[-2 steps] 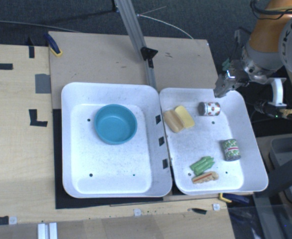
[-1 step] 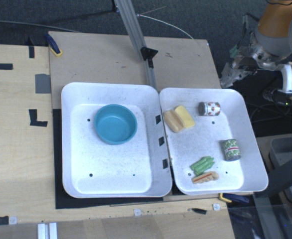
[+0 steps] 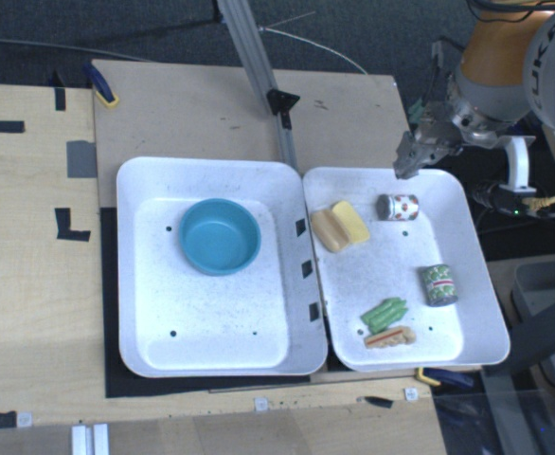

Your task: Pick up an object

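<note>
So we've got a pale wooden worktop (image 3: 31, 282) with bits of black tape stuck on it, dark carpet-looking floor behind, and a metal pole (image 3: 249, 50) slanting across the top. Two shallow white plastic bins sit side by side, touching. Our left bin (image 3: 145, 339) holds a round, smooth blue bowl (image 3: 221, 236). Our right bin (image 3: 476, 344) has a soft-looking yellow sponge (image 3: 339, 227), a small can (image 3: 398, 207) lying on its side, a green patterned can (image 3: 439, 285), a bumpy green pea pod (image 3: 384, 313) and an orange carrot-like piece (image 3: 390, 337) just beside it. Our gripper (image 3: 412, 159) hangs over the right bin's top rim, near the small can; we can't tell how the jaws stand.
</note>
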